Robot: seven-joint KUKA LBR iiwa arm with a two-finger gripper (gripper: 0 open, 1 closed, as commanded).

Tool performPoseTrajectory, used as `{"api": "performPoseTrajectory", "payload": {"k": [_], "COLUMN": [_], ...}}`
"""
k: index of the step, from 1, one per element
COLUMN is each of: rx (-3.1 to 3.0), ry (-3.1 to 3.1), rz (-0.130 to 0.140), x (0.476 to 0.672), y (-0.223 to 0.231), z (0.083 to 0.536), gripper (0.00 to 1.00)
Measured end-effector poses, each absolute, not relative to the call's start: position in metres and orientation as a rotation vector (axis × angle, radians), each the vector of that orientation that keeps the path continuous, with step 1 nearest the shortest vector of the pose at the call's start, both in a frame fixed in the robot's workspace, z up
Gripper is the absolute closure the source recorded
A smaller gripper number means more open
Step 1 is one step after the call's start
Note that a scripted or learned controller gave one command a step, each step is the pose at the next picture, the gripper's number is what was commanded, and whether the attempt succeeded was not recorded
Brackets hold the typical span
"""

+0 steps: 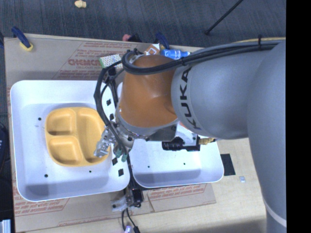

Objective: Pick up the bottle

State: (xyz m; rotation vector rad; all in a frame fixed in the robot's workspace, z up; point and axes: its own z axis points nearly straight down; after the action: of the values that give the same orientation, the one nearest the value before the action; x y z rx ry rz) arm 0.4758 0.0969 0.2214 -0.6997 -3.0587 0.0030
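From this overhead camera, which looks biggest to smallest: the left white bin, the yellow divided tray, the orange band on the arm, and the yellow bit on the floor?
1. Left white bin
2. Orange band, though it sits nearer the camera, so it looks inflated
3. Yellow divided tray
4. Yellow bit on the floor

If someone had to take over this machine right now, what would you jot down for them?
Hand: low over the right edge of the yellow divided tray in the left bin; I cannot tell whether it is open or shut.
Bottle: I cannot pick it out; the arm covers most of the right bin. A blue-and-orange item peeks out behind the arm, unclear what.
Done: nothing seen held.
Left: find the bottle, grasp, lift.
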Motion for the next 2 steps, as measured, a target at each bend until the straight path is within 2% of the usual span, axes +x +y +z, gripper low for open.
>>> {"api": "performPoseTrajectory", "payload": {"k": [1, 2], "rx": [-0.580, -0.501], "ry": [-3.090, -3.097], "rz": [0.001, 0.003], "x": [0.477, 0.475], "y": [0.043, 0.113], "z": [0.301, 0.186], "gripper": [1.00, 1.00]}}
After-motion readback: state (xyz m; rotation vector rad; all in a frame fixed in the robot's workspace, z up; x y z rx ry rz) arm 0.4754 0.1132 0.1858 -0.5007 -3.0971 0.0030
